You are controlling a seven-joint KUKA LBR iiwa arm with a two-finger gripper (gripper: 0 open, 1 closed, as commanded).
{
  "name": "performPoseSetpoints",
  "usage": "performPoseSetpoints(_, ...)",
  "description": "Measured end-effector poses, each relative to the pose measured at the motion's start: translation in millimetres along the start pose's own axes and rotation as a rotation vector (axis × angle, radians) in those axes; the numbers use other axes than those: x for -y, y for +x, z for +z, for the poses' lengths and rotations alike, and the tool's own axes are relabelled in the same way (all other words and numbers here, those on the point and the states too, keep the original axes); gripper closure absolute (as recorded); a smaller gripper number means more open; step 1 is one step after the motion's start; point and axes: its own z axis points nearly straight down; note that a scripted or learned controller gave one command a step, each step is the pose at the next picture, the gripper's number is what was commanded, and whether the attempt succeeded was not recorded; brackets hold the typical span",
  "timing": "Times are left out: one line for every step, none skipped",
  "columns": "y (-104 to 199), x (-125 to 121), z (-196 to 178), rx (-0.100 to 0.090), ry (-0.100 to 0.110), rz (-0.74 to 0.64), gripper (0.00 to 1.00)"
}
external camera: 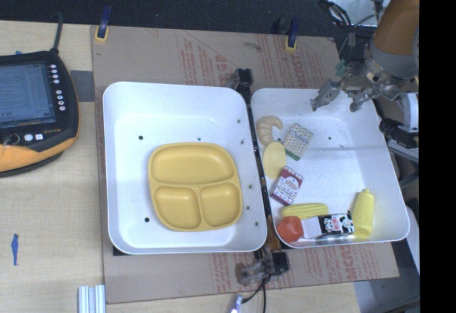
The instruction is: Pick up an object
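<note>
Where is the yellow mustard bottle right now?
The yellow mustard bottle lies in the right bin, near its front right corner, just right of the small milk carton.

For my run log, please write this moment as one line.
end effector: open, above right bin's far edge | held: nothing | toys: along right bin's left and near sides | yellow tray: in left bin

Grey arm (399, 26) with a broad orange band, black cables looping beside it, ending in a dark metal gripper (340, 96) with thin grey fingers (323, 98).
</note>
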Motion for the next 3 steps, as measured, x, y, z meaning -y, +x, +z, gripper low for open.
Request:
performPoseSetpoints(-0.1, 0.1, -9.8, 0.000, 0.002, -0.004, 1.00)
performPoseSetpoints(29.5, 59.5, 18.1, 0.000, 0.005, -0.002, 1.00)
performPoseSetpoints(79.1, 98.3, -13.8, 0.000, 0.004, -0.005, 1.00)
